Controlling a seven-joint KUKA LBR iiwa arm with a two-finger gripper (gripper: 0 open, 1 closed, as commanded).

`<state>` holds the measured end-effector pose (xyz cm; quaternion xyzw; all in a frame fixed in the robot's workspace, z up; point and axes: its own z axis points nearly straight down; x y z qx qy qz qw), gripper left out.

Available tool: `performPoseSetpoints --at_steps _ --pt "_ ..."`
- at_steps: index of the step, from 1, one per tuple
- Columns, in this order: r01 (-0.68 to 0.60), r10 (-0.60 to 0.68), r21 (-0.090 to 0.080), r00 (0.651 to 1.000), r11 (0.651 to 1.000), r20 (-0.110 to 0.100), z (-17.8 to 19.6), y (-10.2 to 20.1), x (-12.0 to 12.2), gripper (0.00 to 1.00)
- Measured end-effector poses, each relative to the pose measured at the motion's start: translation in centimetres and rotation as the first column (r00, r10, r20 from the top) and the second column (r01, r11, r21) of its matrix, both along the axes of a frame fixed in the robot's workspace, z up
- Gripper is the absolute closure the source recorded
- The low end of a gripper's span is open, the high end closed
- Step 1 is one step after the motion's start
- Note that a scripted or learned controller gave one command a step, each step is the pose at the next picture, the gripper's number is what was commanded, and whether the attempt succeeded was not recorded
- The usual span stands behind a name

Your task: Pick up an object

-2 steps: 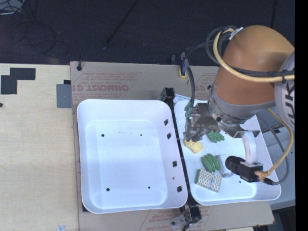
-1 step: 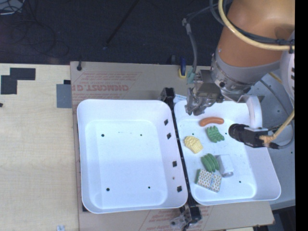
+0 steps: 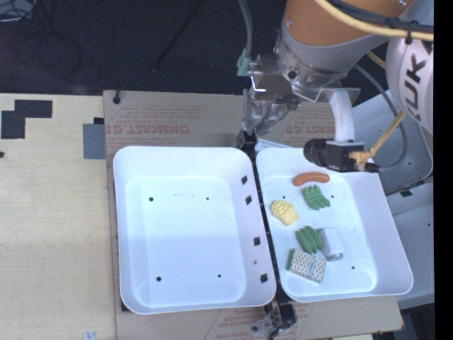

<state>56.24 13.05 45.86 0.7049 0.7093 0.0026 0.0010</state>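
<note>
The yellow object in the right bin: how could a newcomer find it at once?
Look in the right bin, near the divider between the bins. The yellow object lies there, below the orange sausage and left of a green piece. It alone is yellow.

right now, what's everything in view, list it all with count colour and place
bins: 2, white, side by side on the bench
sausage: 1, orange-red, far end of the right bin
yellow piece: 1, yellow, right bin near the divider
green pieces: 2, green, right bin, one below the sausage, one nearer the front
grey block: 1, grey-white, right bin, touching the front green piece
patterned pad: 1, pale with a dotted pattern and green edge, front of the right bin
cardboard: 1 sheet, brown with red print, under the bins
arm: 1, grey with orange band, above the far edge of the bins
pincer: 1, dark, above the bins' far edge near the divider
</note>
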Motion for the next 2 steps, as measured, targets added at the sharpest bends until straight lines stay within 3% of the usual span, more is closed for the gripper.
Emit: performPoseSetpoints --at_steps 1,2 --pt "0.003 -0.003 -0.002 1.0 1.0 -0.003 4.5 3.1 2.2 1.0" --pt "0.006 -0.006 -0.009 1.0 1.0 -0.027 -13.9 2.8 -1.5 1.0"
